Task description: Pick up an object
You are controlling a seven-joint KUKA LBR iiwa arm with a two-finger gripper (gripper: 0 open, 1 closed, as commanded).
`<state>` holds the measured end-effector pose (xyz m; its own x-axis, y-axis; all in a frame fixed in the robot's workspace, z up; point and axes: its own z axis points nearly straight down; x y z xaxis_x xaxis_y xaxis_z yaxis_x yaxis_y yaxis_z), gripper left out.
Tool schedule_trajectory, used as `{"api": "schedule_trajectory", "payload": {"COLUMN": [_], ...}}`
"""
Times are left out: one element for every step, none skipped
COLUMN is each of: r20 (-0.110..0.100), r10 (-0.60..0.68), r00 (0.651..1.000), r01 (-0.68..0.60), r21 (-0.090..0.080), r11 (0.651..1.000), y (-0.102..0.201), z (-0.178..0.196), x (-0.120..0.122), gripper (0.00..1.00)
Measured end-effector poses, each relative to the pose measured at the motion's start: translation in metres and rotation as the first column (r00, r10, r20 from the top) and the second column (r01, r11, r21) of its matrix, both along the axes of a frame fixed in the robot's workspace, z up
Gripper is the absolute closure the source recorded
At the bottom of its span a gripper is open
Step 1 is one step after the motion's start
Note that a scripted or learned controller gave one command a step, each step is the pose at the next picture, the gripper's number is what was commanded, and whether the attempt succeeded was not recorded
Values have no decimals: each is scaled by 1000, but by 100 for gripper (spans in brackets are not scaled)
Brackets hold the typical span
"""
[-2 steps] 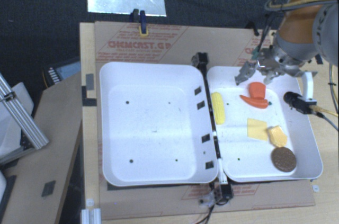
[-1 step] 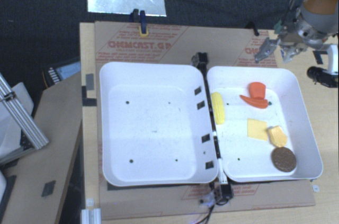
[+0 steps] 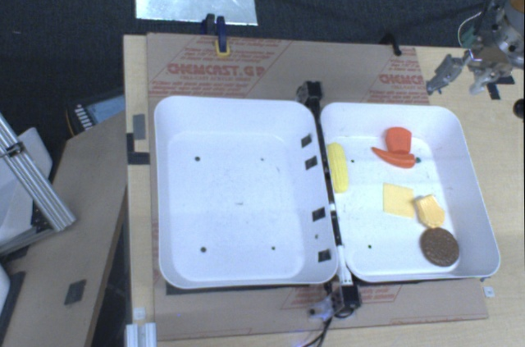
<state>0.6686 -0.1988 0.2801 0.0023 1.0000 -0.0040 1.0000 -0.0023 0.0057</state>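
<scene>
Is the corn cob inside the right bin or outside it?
Inside: the corn cob lies flat against the right bin's left wall.

Fixed overhead view, slanted down.

Looks from above the bench (image 3: 246, 62), set well back, taking in the left bin (image 3: 176, 173) and right bin (image 3: 472, 165) side by side, all bench edges and dark floor past the far edge; near edge lowest in frame.

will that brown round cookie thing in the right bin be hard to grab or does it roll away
The brown disc looks flat and lies on its face, so it probably won't roll. Its low profile likely gives fingers little edge to catch. It sits close to the right bin's near corner, beside the yellow chunk, which may crowd an approach.
</scene>
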Motion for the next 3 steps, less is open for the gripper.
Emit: {"api": "schedule_trajectory", "payload": {"r20": [-8, -7, 7], "r10": [2, 0, 9], "r00": [1000, 1000, 1000], "r01": [-2, 0, -9], "r21": [8, 5, 1], "r11": [1000, 1000, 1000], "y": [-6, -8, 11], "z": [-202, -131, -22], "x": [-14, -115, -118], "gripper": [0, 0, 0]}}
